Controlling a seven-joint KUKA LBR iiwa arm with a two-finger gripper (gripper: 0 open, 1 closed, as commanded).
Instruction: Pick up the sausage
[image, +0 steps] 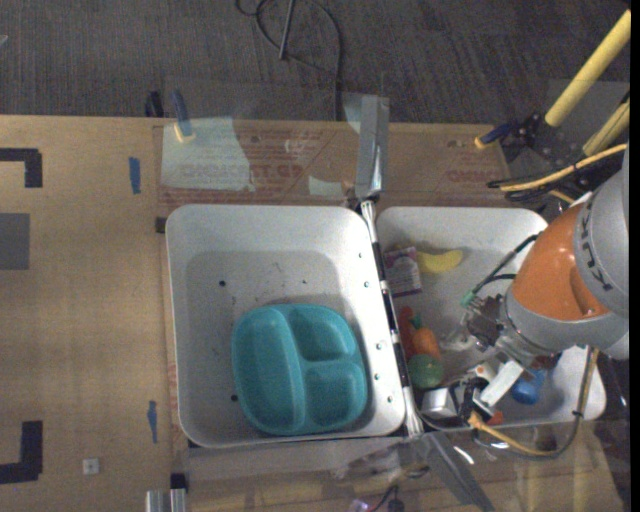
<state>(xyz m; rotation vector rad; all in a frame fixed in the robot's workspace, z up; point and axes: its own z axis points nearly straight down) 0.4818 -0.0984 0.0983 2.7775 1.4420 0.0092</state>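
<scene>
reddish-orange and stubby, the piece we take for the sausage (418, 336) lies in the right bin (470, 222), close against the wall it shares with the left bin (190, 300); it is too small for us to be sure of the name. by our reading the pick is not done: the piece rests on the bin floor, apart from the claw (492, 388), which hangs low over the same bin's near part, to the piece's right. the wrist hides the claw's working end, so we cannot tell how far it is open or whether it has hold of anything. reaching the piece, closing on it and lifting all seem left to do.

just beside the piece sits a green ball (426, 372), and nearer the front a small metal can (436, 402). further back lie a small printed box (403, 270) and a yellow banana shape (440, 261). a blue object (528, 388) shows near the wrist. the left bin holds a teal divided plate (262, 372), its three compartments bare.
</scene>
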